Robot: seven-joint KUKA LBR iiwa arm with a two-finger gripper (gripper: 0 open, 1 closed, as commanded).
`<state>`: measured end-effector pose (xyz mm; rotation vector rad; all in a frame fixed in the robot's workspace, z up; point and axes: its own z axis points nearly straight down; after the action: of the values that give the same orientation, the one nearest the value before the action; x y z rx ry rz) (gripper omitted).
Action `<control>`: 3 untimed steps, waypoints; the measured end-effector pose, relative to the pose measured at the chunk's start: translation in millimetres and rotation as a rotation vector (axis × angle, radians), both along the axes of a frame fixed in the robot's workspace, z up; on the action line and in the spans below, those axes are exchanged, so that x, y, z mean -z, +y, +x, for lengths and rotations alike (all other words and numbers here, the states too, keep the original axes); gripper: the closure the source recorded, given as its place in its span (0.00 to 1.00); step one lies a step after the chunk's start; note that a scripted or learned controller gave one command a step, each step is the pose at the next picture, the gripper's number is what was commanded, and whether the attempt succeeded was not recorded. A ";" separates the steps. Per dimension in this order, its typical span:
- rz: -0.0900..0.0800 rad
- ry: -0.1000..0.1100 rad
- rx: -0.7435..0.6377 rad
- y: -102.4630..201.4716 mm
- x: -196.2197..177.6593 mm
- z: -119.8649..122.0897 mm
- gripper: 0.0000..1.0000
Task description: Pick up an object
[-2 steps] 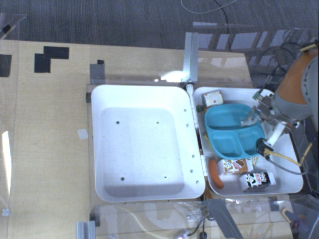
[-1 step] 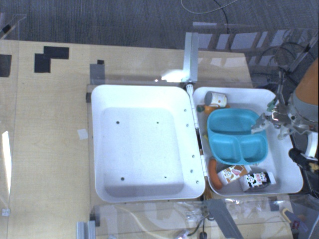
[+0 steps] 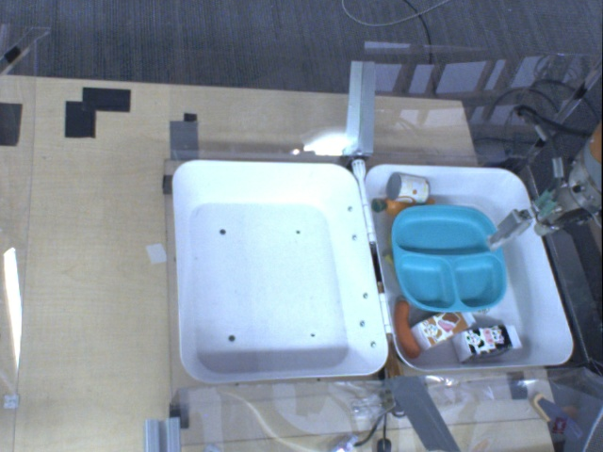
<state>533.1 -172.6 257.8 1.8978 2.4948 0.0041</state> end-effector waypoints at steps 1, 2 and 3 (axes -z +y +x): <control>0.003 0.004 0.343 -33.0 87.4 -1.8 0.00; 0.002 -0.002 0.340 -32.8 75.7 0.3 1.00; 0.004 0.002 0.647 -27.2 54.2 40.6 1.00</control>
<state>573.6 -199.7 203.6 2.5952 1.7641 0.0031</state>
